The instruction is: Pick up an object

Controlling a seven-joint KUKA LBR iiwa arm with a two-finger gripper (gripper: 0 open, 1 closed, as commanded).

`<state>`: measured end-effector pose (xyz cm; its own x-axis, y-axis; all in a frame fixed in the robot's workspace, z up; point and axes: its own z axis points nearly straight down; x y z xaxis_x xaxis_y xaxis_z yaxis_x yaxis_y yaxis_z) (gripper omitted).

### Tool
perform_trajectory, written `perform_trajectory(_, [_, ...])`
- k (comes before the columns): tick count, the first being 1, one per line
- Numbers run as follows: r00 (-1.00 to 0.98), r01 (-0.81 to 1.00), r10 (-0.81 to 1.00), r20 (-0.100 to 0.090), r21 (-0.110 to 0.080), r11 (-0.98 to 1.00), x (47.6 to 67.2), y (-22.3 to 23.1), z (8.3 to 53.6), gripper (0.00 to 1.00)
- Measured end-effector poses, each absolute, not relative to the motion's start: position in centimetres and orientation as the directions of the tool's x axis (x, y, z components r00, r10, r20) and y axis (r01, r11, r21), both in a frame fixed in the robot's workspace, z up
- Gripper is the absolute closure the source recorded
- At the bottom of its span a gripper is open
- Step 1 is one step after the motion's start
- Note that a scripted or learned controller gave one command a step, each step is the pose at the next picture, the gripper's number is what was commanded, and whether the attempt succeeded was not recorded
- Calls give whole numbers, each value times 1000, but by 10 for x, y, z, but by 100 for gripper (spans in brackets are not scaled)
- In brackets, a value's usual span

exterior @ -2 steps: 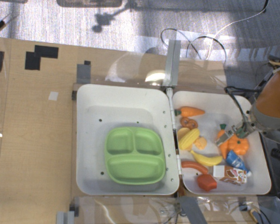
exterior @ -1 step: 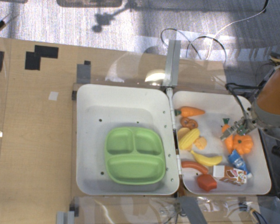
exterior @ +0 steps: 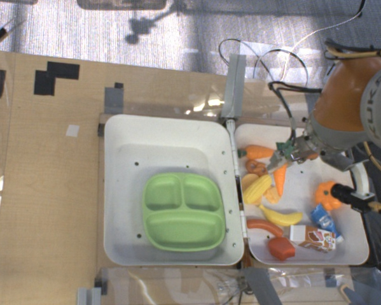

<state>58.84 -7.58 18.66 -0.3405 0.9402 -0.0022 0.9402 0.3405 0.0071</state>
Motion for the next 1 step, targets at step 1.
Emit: perform_trajectory(1, [-435,900,900,-2,6,435,598,4,186,100])
